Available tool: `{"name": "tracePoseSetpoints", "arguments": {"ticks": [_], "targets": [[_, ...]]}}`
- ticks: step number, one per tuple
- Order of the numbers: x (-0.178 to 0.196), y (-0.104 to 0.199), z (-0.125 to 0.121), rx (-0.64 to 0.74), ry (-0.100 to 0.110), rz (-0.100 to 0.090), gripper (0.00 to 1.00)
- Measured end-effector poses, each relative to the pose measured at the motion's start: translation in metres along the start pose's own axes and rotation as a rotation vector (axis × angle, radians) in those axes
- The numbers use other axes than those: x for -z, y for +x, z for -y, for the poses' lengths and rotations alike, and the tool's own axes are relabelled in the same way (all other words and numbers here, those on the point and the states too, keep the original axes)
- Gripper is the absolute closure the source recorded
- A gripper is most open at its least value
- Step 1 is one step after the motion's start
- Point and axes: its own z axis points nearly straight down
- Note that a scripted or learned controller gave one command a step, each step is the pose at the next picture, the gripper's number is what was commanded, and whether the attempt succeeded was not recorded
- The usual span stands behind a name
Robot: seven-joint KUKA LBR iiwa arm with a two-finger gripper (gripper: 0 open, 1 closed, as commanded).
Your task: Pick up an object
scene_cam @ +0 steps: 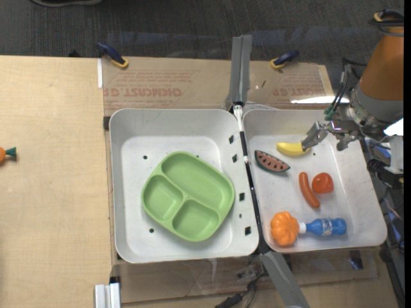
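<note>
toy food pieces lie loose in the right bin (pixel 359 191), and any of them could be the object to lift. nearest the viewer, by the near wall, an orange pumpkin (pixel 283 228) touches the cap end of a small blue bottle (pixel 325 227) lying on its side. a little farther in, a red sausage (pixel 308 190) lies just beside a red tomato (pixel 322 183). to the left of these, near the divider between the bins, rests a watermelon slice (pixel 272 161). farther still, a yellow banana (pixel 290 149) lies on the bin floor.

the gripper (pixel 316 135) hangs at the banana's right end, reaching in from the right below the arm's orange band (pixel 385 66). whether its two fingers are spread or pressed together cannot be told at this size, and no object is seen between them.

the left bin (pixel 125 191) holds a green divided plate (pixel 187 196), well apart from the gripper. at the far edge of the bench, two blue and orange clamps (pixel 113 54) pin down a sheet of cardboard (pixel 167 85).

judging from this, the pick is not yet done: every toy rests on the bin floor. what is left is closing on a piece, likely the banana, and raising it clear.
</note>
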Motion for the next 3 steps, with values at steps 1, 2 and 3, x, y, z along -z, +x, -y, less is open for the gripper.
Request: {"name": "tracePoseSetpoints", "arguments": {"ticks": [1,2,3], "targets": [[-0.118,0.005,0.029,-0.004,-0.002,0.000,0.00],[-0.112,0.004,0.029,-0.007,0.003,-0.001,1.00],[-0.018,0.068,0.066,0.000,-0.001,0.001,1.00]]}}
